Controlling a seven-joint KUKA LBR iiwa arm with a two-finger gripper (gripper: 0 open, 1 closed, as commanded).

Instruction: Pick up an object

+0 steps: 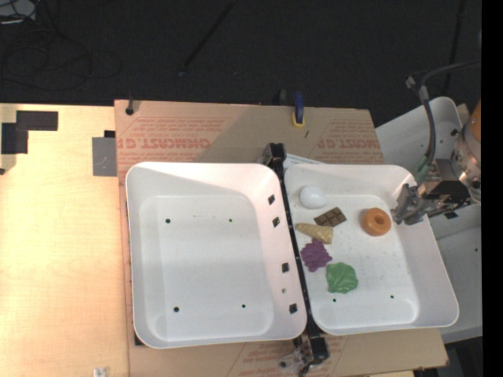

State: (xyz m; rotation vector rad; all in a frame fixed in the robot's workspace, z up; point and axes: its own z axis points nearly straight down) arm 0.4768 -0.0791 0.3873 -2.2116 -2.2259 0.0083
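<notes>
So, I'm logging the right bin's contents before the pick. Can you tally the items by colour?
White: 1, the ball
Brown: 1, the bar
Orange: 1, the ring
Yellowish: 1, the wedge
Purple: 1, the lump
Green: 1, the lump
Total: 6

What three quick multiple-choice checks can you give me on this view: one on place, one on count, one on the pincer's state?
1. Where do the objects lie?
A. in the right bin
B. in the left bin
C. on the cardboard

2. How many objects lie in that bin?
A. two
B. five
C. nine

3. Where is the pincer?
A. above the left bin
B. at the right bin's right rim, beside the orange ring
C. over the wooden bench at the left

Answers:
1 A: the white ball, brown block, yellowish piece, purple piece and green piece all sit in the right bin.
2 B: those four plus the orange ring.
3 B: the pincer sits just right of the ring, with nothing visibly between its fingers.
</notes>
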